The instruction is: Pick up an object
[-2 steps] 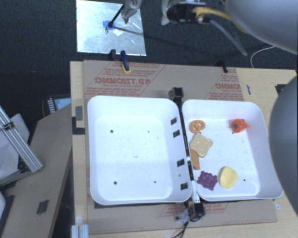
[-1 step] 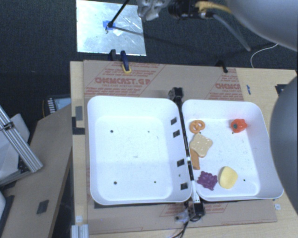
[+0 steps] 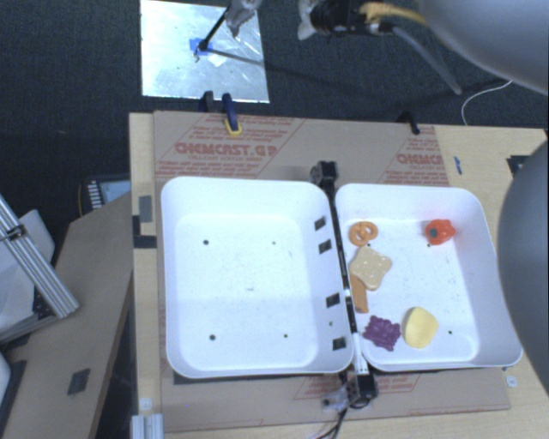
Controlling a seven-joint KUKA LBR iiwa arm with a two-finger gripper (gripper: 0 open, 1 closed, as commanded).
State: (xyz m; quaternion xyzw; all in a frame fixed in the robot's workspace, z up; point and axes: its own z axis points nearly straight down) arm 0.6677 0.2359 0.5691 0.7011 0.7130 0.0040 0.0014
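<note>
The right bin [image 3: 459, 287] holds several small items. A pretzel [image 3: 364, 231] and a red-orange tomato [image 3: 439, 231] lie near its far side. A slice of toast [image 3: 370, 267] rests on a brown strip [image 3: 359, 298] by the bin's left wall. A purple grape cluster [image 3: 382, 332] and a yellow piece [image 3: 420, 327] lie near the front. My gripper [image 3: 241, 12] is at the top edge of the view, far beyond both bins and high above the bench, over a shiny metal sheet [image 3: 184, 60].
The left bin [image 3: 249, 274] sits beside the right one, with black clips [image 3: 330, 249] along the shared wall. Both stand on a brown cardboard sheet [image 3: 257, 146]. The grey arm [image 3: 480, 34] crosses the top right. An aluminium frame [image 3: 34, 266] stands at the left.
</note>
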